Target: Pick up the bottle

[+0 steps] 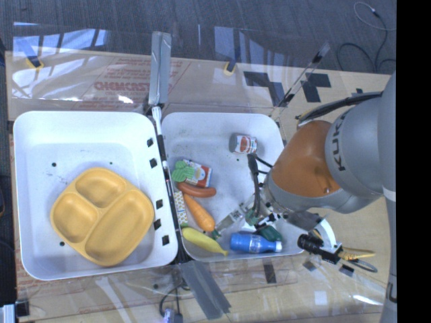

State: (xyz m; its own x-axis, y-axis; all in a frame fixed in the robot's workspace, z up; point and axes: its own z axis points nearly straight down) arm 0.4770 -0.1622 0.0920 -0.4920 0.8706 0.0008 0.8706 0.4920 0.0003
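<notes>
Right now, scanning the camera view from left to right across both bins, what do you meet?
Yellow divided plate in the left bin → yellow banana in the right bin → blue bottle lying on its side → orange band of the arm. The items crowded around the carrot overlap too closely to order.

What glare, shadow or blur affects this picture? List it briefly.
Camera view: blue-white glare streaks the clear sheeting behind the bins; the left bin is bright white; the arm looms large and soft; the blue bottle stays legible.
</notes>
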